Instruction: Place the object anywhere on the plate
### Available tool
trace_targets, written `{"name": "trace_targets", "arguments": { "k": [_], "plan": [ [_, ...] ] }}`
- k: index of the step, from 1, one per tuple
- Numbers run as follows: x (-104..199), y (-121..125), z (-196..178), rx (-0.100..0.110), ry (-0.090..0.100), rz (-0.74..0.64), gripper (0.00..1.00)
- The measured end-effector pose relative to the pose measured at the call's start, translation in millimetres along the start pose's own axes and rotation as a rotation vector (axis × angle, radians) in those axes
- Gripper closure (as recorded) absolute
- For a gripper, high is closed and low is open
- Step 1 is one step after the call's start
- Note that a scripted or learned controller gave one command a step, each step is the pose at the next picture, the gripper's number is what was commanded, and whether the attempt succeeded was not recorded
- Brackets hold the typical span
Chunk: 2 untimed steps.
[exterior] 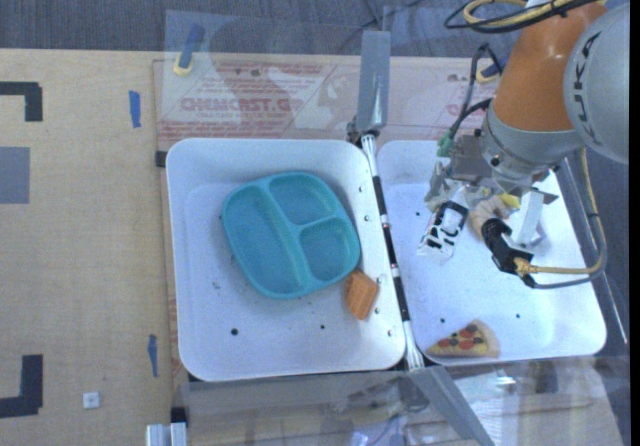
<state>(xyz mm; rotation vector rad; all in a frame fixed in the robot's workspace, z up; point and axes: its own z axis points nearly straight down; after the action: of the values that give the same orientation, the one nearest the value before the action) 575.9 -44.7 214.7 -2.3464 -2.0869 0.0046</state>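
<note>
The toy pizza slice (463,341) is seen flat near the right bin's (585,334) front edge; being judged light, stiff and thin, it is best pinched across its edges. Beyond, the sectioned teal plate (290,232) lies in the left bin (200,334). Farthest, the jaws (448,230) hang over the right bin; their state cannot be told.

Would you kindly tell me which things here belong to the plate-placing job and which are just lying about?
For the job:
- teal plate, left bin
- gripper, over the right bin
- orange piece and pizza slice, either could be the object

Lying about:
- blue tape
- clear sheet
</note>
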Motion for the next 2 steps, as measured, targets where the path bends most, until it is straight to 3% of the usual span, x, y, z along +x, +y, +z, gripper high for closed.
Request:
{"name": "trace_targets", "arguments": {
  "k": [1,2],
  "plan": [
    [79,46,8,-0.006,0.000,-0.408,1.00],
    [139,50,23,-0.006,0.000,-0.466,1.00]
  ]
}}
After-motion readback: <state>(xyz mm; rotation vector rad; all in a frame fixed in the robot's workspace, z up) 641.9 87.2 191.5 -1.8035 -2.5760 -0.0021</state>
